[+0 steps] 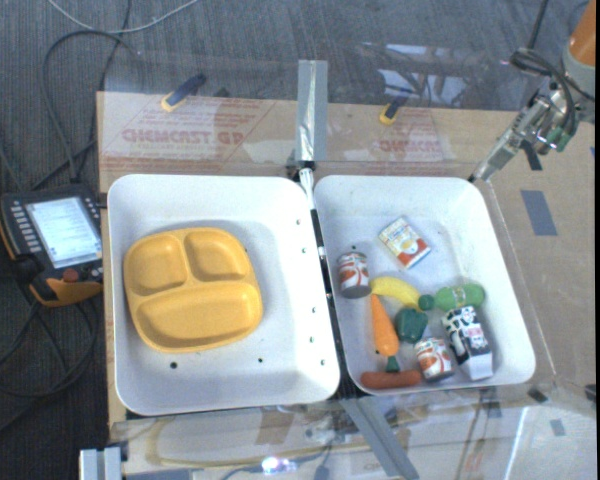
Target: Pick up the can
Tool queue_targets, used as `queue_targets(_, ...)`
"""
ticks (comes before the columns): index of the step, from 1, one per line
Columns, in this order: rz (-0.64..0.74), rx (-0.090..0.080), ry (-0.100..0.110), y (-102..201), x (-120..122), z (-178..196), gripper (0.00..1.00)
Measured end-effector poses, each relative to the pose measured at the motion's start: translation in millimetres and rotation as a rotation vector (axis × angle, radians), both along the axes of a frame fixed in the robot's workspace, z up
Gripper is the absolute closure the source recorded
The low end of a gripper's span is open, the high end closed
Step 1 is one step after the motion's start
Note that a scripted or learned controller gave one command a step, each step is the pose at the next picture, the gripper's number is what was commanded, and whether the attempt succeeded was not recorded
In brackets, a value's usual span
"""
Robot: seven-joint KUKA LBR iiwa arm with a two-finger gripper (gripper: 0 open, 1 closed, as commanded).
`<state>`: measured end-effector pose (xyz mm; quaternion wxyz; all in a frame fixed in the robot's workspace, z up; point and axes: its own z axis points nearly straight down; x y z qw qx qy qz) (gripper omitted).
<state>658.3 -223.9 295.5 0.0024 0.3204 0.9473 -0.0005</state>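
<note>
Claw (500, 158) sits up at the far right corner, outside the right bin (500, 228), above the bare counter (550, 258) just past the bin's back corner. It carries nothing. From this slanted view I cannot tell how it is set, so I leave that unlogged.

Nearest item inward from the claw: a small white carton (404, 242) in the upper middle of the right bin. Beyond it, against the bin's left wall, the can (353, 273), red and white, lying tilted with its metal end showing. A yellow banana (396, 291) lies just beside it, a carrot (383, 326) below.

A second can (433, 358) sits near the front edge, crowded between a green pepper (412, 323), a cow-print milk carton (468, 343) and a red chili (390, 378).

Left bin (150, 198) holds a yellow divided plate (192, 288).

Judgement: the can looks like a toy or an empty one, light, stiff, with smooth sides that could slip or roll. I would go for the one by the left wall, closing across its body at mid-length. The wall and banana leave little room.
</note>
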Motion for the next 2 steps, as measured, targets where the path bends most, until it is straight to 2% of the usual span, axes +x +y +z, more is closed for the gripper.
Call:
queue_targets(1, 0.527, 0.000, 0.000, 1, -34, 13, 1.00)
queue_targets(2, 0.738, -0.001, -0.001, 2, -6, 102, 1.00)
